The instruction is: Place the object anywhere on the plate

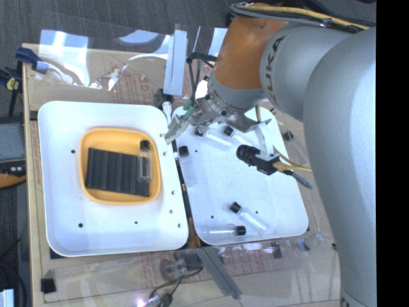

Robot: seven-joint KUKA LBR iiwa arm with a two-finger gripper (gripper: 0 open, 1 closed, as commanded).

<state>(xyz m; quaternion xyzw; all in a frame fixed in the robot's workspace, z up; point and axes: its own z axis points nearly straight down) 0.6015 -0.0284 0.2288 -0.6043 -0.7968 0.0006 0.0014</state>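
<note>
Across the right side of the desk looms the grey arm, its orange band bent over the far edge of the right bin, a posture that suggests the program is working between the two bins. Part of the maker's lettering curves along the grey shell beside the band, too cut off to read fully. Left of it sits the left bin, and in its middle the yellow plate, which carries a dark ribbed insert, probably there to stop round things rolling. One clear vial with a black cap lies along the right side of that insert, so the task's thing seems already on the plate. The gripper hangs at the far end of the seam between the bins; whether its fingers are spread or closed, or hold anything, I cannot tell from this slanted view. A black cylindrical piece juts over the right bin below the wrist. Near that bin's front lie another capped vial and a small black cap. No other writing is legible.
</note>
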